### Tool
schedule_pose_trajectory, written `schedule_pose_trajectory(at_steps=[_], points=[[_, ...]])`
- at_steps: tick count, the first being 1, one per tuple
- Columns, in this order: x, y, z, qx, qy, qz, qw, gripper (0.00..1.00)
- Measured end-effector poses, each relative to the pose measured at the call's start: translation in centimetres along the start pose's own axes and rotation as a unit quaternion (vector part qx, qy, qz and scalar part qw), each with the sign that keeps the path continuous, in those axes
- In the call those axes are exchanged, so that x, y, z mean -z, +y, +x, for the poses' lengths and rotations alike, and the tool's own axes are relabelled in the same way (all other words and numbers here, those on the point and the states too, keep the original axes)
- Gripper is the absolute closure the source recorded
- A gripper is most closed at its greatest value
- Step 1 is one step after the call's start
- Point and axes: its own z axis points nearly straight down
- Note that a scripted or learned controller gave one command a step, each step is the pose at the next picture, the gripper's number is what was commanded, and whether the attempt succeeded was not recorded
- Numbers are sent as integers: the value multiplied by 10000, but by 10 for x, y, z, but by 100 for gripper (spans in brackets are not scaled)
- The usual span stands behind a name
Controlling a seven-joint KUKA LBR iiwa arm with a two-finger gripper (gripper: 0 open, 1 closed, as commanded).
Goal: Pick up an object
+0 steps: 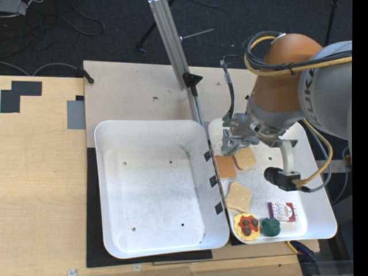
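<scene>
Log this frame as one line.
gripper low in right bin, over toast slices | grasp: cannot tell | green ball, pizza toy, small packet near front rim | left bin

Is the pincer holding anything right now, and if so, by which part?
Cannot be told. The pincer is low in the right bin, by the toast slices, but nothing visibly sits in it.
</scene>
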Motion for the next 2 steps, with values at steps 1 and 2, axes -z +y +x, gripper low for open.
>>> schedule_pose_trajectory(at_steps=[1,2], points=[[6,-4,49,-4,-6,-14,10000,100],[8,-12,94,-5,-10,-13,10000,100]])
